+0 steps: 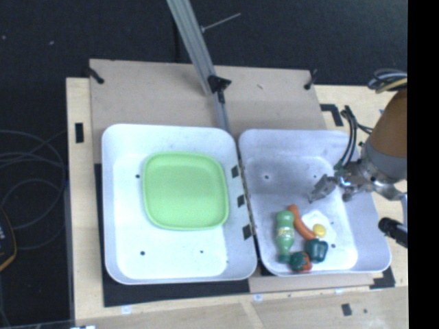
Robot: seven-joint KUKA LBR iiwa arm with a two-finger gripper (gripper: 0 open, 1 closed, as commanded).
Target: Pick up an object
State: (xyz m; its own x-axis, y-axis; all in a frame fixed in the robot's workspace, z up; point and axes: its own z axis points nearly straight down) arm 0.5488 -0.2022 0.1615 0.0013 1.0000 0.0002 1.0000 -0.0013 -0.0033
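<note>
You have a small heap of objects in the near part of the right bin [274, 149]: a green bottle [285, 229] lying lengthwise, an orange carrot-like piece [302, 222] slanting beside it, a white and yellow fried-egg toy [318, 225] to its right, and two dark green pieces [316, 249] [299, 260] close against the bin's near wall. They lie touching or just beside one another.

Your gripper [321, 188] hangs above the middle of that bin, just beyond the heap and apart from it. It carries nothing; whether its claw is spread or closed you cannot tell from here. The arm [391, 132] comes in from the right, orange band over the bin's right rim, wrist tilted toward the bin's centre.

The left bin [123, 204] bears a light green plate [185, 190], lying flat near its middle.
</note>
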